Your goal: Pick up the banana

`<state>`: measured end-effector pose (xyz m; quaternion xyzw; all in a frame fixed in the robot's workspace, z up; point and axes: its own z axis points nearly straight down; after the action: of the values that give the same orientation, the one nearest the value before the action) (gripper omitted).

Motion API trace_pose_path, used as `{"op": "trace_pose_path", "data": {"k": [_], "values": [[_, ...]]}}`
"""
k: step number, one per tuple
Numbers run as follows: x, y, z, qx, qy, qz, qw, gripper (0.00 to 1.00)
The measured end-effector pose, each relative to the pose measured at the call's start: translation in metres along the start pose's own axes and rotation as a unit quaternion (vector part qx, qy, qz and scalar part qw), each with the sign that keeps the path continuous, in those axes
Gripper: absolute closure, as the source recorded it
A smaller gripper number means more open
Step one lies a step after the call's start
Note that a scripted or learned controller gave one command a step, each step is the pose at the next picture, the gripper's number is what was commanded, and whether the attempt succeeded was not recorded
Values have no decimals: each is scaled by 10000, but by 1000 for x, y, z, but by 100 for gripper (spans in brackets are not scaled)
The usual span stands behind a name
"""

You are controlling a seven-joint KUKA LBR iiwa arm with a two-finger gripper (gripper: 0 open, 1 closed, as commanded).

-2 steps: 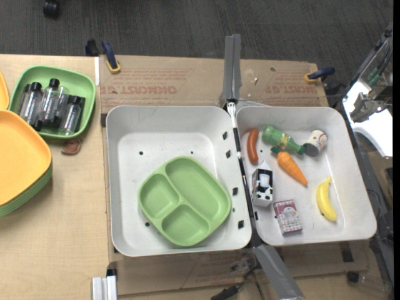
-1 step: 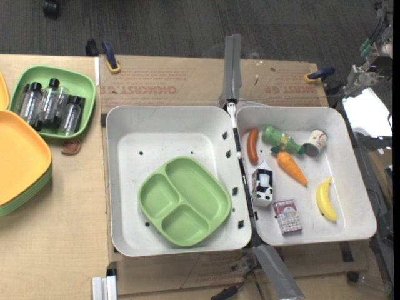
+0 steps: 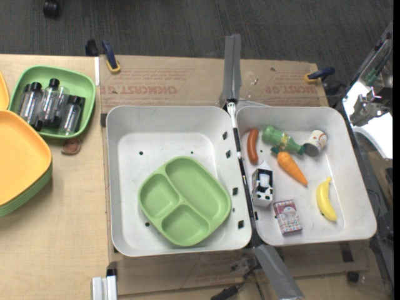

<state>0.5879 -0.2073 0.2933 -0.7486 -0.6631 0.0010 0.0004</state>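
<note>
A yellow banana (image 3: 325, 199) lies in the right bin (image 3: 356, 230), near its right wall, pointing roughly front to back. Nothing touches it; the carrot (image 3: 292, 167) is the closest item, to its upper left. Part of the arm's end with the gripper (image 3: 367, 102) shows at the view's right edge, beyond the bin's far right corner and well away from the banana. It is blurred and partly cut off.
The right bin also holds a red sausage (image 3: 252, 145), a green bottle (image 3: 280, 139), a small can (image 3: 316, 141), a cow-patterned carton (image 3: 262, 187) and a pink box (image 3: 287, 216). A green divided plate (image 3: 184, 200) lies in the left bin (image 3: 125, 130). Orange plates (image 3: 22, 164) and a green tray of bottles (image 3: 53, 102) sit at the left.
</note>
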Motion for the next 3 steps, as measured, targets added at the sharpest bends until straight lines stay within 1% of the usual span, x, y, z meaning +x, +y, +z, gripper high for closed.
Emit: {"op": "trace_pose_path", "data": {"k": [1, 2, 3], "values": [[20, 64, -6, 2, -6, -153, 9999, 100], [-4, 3, -17, 0, -2, 272, 9996, 100], [-10, -48, -13, 3, 2, 301, 9995, 100]]}}
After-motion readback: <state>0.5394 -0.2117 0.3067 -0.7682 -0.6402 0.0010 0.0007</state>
